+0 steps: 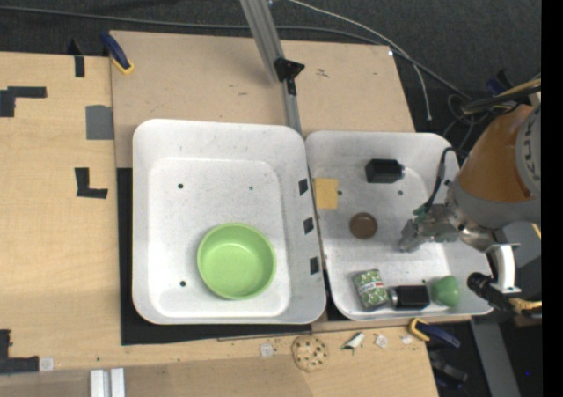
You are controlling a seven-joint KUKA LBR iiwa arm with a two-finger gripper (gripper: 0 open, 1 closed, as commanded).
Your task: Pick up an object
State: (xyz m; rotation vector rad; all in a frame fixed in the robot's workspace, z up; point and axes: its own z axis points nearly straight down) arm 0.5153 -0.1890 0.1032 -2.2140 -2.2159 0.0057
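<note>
My gripper (415, 233) hangs low over the right bin (413, 144), near its right side. Nothing shows between its fingers. A brown round object (363, 226) lies to the gripper's left in the bin's middle. A black block (383, 171) sits toward the back. A yellow square piece (326, 194) lies by the left wall. Along the front edge lie a green patterned packet (370, 289), a black cylinder (409, 297) and a green object (446, 290).
The left bin (167, 144) holds a light green bowl (235, 260) at its front. A grey metal pole (264, 30) slants in from the top toward the bins' junction. Small scraps and a round cookie-like disc (307, 352) lie on the bench in front.
</note>
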